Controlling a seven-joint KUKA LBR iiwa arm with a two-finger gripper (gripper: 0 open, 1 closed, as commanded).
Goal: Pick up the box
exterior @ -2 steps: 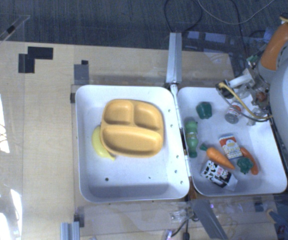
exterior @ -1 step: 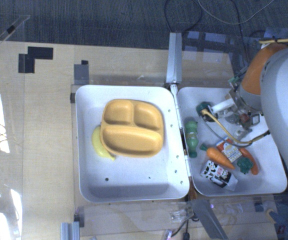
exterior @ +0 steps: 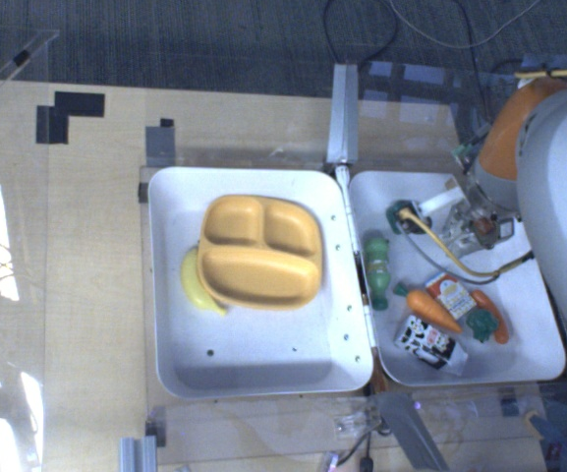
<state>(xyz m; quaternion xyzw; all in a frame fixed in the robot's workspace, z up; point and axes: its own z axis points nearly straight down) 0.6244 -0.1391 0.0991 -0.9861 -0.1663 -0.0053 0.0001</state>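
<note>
The box (exterior: 426,340) looks light and stiff; we would grip its sides. The pincer's (exterior: 465,226) state we cannot tell.

A yellow divided tray (exterior: 260,250) lies upside down in the left bin (exterior: 170,293), covering part of a yellow item (exterior: 197,283). In the right bin (exterior: 538,357) lie a carrot (exterior: 432,310), a green bottle (exterior: 376,261) and a snack packet (exterior: 455,296).

I'm looking at a robotics lab w/ a test rig: pale wood counter (exterior: 67,264) w/ two white bins (exterior: 165,362) bolted betw. metal brackets (exterior: 343,116), loose black cables (exterior: 381,18) over grey carpet (exterior: 165,18), KUKA arm (exterior: 558,185) reaching in.
</note>
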